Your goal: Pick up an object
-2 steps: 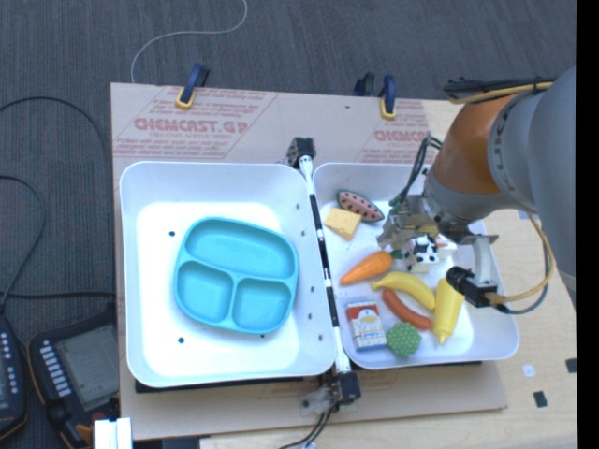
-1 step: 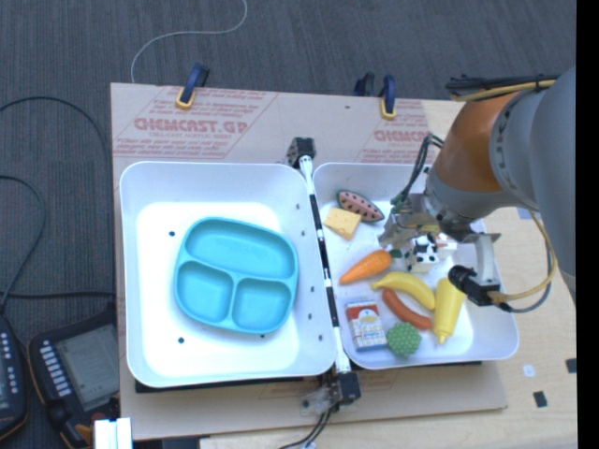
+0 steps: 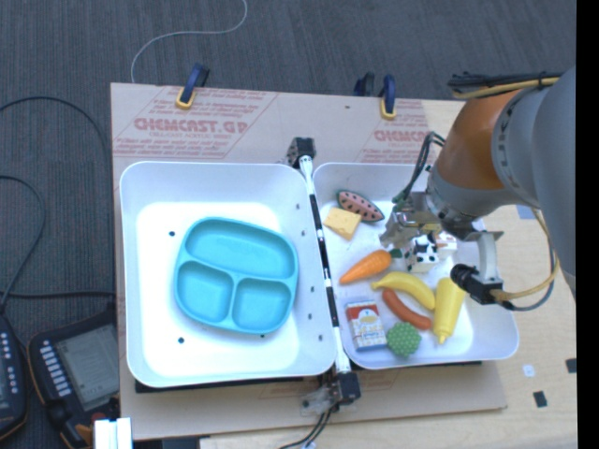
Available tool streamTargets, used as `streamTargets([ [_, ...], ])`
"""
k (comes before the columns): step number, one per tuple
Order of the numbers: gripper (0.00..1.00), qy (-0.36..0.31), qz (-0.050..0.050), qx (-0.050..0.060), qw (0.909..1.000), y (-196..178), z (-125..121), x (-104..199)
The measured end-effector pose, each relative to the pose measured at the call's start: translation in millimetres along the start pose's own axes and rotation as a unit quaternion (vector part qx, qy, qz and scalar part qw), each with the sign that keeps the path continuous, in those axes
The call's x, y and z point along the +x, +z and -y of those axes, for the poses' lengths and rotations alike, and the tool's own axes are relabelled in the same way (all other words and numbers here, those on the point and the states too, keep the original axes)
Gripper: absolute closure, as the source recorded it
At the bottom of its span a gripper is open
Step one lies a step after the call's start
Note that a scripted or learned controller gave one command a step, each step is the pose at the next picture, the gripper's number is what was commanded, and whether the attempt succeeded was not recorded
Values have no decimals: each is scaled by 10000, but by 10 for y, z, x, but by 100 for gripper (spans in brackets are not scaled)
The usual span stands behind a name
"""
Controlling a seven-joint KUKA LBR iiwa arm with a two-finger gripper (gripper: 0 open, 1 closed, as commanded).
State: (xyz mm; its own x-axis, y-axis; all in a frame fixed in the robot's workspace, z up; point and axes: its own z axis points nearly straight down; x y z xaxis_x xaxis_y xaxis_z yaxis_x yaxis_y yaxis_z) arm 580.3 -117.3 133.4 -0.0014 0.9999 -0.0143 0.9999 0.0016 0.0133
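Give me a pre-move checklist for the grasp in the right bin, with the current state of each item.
1. Gripper over the right bin: ok.
2. Target below gripper identified: cannot tell; black-and-white toy and carrot both lie close.
3. Object between fingers: cannot tell.
4. Neighbours crowd the target: not ok; banana, sausage and yellow bottle touch.
5. Blue tray in left bin, out of the way: ok.

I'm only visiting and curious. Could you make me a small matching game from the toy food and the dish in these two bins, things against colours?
Things:
1. divided plate
2. carrot
3. banana
4. broccoli

Colours:
A. green
B. orange
C. blue
D. yellow

Pairs: 1-C, 2-B, 3-D, 4-A
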Motion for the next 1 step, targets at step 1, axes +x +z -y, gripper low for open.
streamTargets([
  [1,0,1,-1,1,10000,1,1,1],
])
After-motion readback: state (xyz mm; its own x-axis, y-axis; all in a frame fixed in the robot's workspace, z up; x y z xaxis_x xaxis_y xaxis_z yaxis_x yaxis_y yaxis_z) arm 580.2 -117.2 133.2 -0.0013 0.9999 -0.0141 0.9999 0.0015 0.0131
